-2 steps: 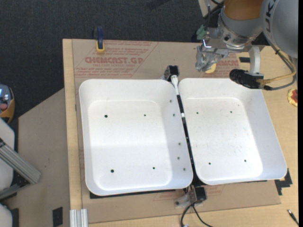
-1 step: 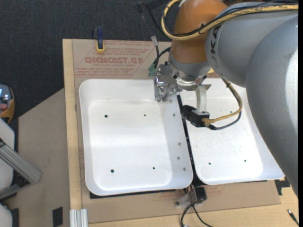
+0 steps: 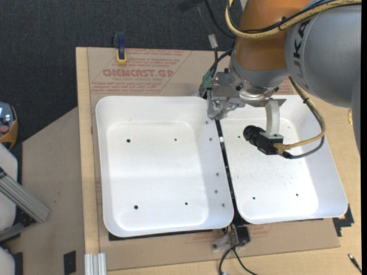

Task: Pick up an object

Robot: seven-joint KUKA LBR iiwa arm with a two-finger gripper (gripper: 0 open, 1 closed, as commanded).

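Nearest the camera, a small black connector [image 3: 239, 235] and its cable sit at the front edge of the cardboard sheet [image 3: 86, 125] under both bins. The left bin [image 3: 155, 171] and the right bin [image 3: 275, 182] touch along a dark seam, their white floors offering wide open room, marked by small dark dots. My gripper [image 3: 219, 110] hangs over the far end of that seam, close to both back rims; whether it is open or closed, I cannot tell. Where the object to be picked up lies, I cannot tell either. Beyond, red lettering [image 3: 139, 72] on the cardboard reads "CHEMCAST GP"; the smaller lines are illegible. A blue-and-yellow clamp [image 3: 120, 47] grips the sheet's far edge.
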